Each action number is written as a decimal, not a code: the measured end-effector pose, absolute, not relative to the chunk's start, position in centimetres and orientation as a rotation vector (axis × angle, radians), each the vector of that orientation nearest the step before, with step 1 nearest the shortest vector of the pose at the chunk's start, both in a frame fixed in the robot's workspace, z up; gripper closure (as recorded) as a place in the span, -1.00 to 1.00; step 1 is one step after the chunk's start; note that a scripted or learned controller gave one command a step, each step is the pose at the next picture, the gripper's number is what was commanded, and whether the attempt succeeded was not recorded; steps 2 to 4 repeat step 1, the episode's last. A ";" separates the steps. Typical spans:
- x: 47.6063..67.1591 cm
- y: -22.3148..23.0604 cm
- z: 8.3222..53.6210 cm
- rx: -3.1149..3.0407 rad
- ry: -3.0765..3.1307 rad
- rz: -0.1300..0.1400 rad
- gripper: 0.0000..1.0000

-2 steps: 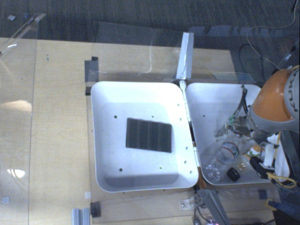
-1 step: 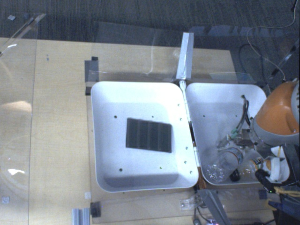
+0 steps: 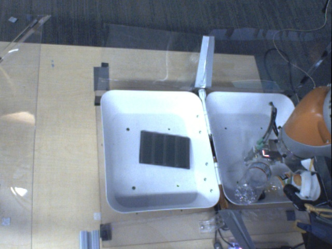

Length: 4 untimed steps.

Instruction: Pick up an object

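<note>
Bench front edge: pale wood surface (image 3: pixel 57 191), with small dark brackets (image 3: pixel 105 232) at the near left corner of the bins.
Clear glass: a transparent tumbler-like object (image 3: pixel 251 183) lies tilted in the near part of the right bin, its glinting base toward the bin's front wall; hard to make out in full.
Right bin: shallow white tray (image 3: pixel 233 118) with rounded corners; the glass and the arm's end occupy its near right part.
Gripper: at the arm's tip (image 3: pixel 263 152), low in the right bin, just above and touching or almost touching the glass's upper end; whether the tool is parted or closed on anything cannot be told.
Arm: grey body with orange band (image 3: pixel 307 119), entering from the right over the right bin's edge.
Left bin: shallow white tray (image 3: pixel 116 139), beside the right bin, rims touching.
Dark ribbed mat: flat black rectangular piece (image 3: pixel 165 149) lying at the middle of the left bin's floor.
Divider post: grey upright bar (image 3: pixel 205 64) behind the seam between the bins.
Far ground: dark carpeted floor (image 3: pixel 129 4).
</note>
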<state>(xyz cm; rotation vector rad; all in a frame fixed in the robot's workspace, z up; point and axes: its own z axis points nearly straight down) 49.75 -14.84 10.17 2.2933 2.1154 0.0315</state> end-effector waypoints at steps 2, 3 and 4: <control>54.4 -10.3 18.1 2.381 2.044 0.007 1.00; 54.4 -10.3 18.1 2.381 2.044 0.007 1.00; 54.4 -10.3 18.1 2.381 2.044 0.007 1.00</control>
